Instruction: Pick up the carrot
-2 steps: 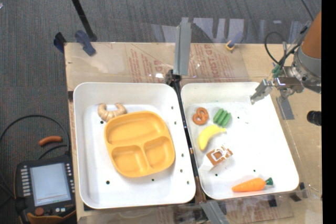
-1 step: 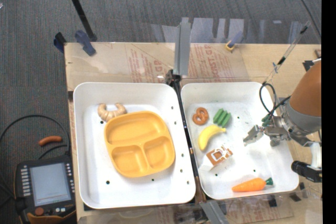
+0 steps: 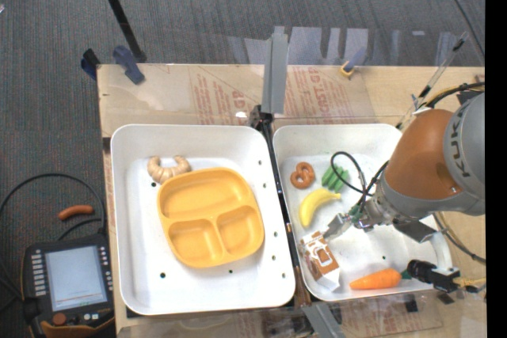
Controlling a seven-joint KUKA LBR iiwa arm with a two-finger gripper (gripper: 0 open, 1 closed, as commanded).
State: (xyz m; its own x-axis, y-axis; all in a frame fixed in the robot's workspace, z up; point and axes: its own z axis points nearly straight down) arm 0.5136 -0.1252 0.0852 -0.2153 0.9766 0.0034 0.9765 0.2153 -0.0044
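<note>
1. Lying at the near edge of the right bin is the carrot. It is orange and pointed, with a little green top at its right end, and nothing is touching it.
2. Just to its left is a small brown and white box, tilted, close to the bin's near left corner.
3. The fingers hang just above that box, well apart from the carrot. I cannot tell if they are spread or pinched together.
4. Behind them the grey arm with its orange band comes in from the right and covers part of the right bin.
5. A bit farther back lies a yellow banana, smooth and curved.
6. Past it are a brown twisty pretzel and some green pieces, side by side.
7. The left bin holds a yellow plate with three dips in it.
8. Touching the plate's far left edge is a pale, bumpy, curved thing.
9. Both bins are white and shallow, with round corners, and sit on a brown tabletop.
</note>
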